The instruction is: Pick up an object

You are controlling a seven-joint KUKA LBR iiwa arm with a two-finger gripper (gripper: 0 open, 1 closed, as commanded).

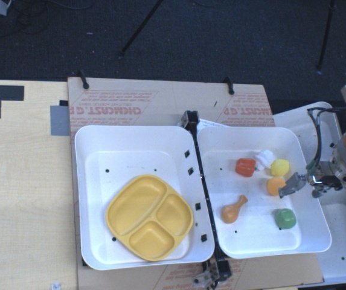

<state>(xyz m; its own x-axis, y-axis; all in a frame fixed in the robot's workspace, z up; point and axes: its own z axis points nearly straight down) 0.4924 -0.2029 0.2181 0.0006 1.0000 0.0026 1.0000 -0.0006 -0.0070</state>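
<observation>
The right bin (pixel 317 234) holds several small toy foods. A red piece (pixel 245 167) lies beside a white piece (pixel 264 157) and a yellow piece (pixel 280 167). An orange ball (pixel 275 186) sits just below the yellow one. An orange drumstick-shaped piece (pixel 233 209) lies toward the bin's middle, and a green piece (pixel 285 219) toward the front right. My gripper (pixel 294 185) hangs low over the bin's right side, right next to the orange ball and above the green piece. Nothing is seen held in it.
The left bin (pixel 91 156) holds a yellow divided plate (pixel 150 216). A black divider (pixel 198 180) runs between the bins. Cardboard (pixel 160 104) lies under both bins. Cables and arm hardware (pixel 326 162) crowd the right bin's right rim.
</observation>
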